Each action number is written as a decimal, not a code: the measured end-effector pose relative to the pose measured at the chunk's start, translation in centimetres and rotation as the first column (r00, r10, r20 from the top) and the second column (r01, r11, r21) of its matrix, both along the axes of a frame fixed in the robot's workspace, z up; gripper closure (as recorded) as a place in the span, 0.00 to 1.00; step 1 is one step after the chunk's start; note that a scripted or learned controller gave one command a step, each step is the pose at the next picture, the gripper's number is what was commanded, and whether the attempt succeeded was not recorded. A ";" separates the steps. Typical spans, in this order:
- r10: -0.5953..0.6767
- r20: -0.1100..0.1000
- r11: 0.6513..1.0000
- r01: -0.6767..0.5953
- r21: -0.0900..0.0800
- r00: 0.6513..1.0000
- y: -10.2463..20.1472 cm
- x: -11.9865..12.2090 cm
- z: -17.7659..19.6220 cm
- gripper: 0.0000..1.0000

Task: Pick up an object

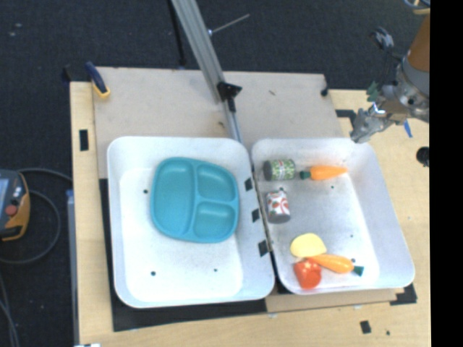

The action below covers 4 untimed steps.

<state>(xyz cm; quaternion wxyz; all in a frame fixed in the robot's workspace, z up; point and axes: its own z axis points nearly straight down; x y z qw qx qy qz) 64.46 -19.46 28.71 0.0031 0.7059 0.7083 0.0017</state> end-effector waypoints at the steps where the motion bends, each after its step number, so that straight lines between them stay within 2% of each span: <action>1: 0.003 -0.004 1.000 -0.003 0.002 1.000 5.3 -0.2 0.5 1.00; 4: 0.003 -0.007 1.000 -0.003 0.002 1.000 19.0 0.7 -3.5 1.00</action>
